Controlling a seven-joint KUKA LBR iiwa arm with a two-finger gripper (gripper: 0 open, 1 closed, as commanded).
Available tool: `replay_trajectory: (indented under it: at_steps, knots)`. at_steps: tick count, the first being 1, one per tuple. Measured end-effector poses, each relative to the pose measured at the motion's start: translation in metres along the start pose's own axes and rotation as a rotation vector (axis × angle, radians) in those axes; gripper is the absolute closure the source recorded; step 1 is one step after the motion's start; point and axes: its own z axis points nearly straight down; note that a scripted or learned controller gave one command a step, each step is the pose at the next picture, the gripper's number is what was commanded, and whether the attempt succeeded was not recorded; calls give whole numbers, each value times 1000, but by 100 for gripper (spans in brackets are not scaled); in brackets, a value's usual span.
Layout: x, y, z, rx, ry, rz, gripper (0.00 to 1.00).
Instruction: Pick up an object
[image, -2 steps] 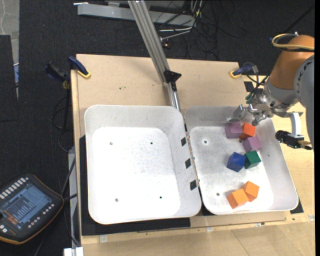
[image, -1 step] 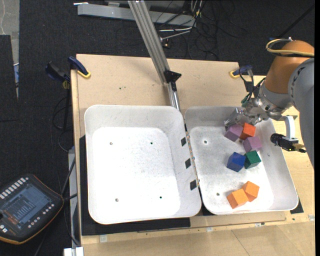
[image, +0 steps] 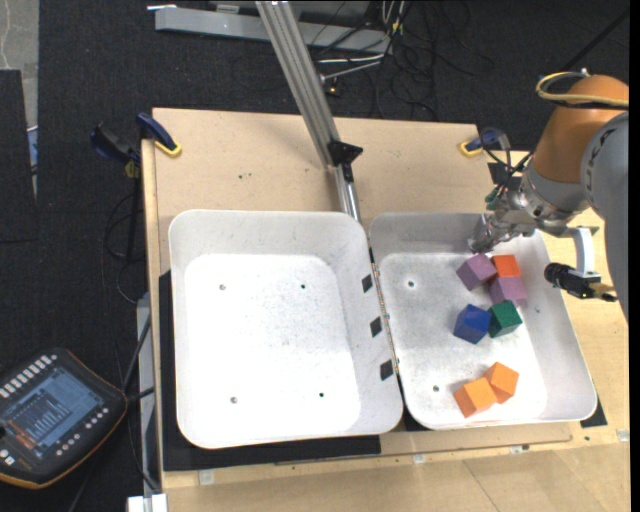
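Note:
The right bin (image: 430, 400) holds several small blocks. A purple block (image: 476, 270), an orange block (image: 507, 266) and another purple block (image: 511, 289) cluster near its far right. A blue block (image: 471, 323) touches a green block (image: 505, 317) in the middle. Two orange blocks (image: 474, 396) (image: 503, 380) lie near the front. My gripper (image: 487, 240) hangs low over the bin's far right corner, just behind the first purple block. Nothing shows between its fingers.
The left bin (image: 265, 330) lies beside the right one. A slanted metal pole (image: 305, 85) crosses the back of the bench. Clamps (image: 160, 135) (image: 478, 143) sit at the bench's far corners. A teach pendant (image: 50, 415) rests off the bench at lower left.

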Motion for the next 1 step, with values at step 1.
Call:
replay_trajectory:
  at_steps: [1]
  knots:
    - [5,2,-45,1,0,3,100]
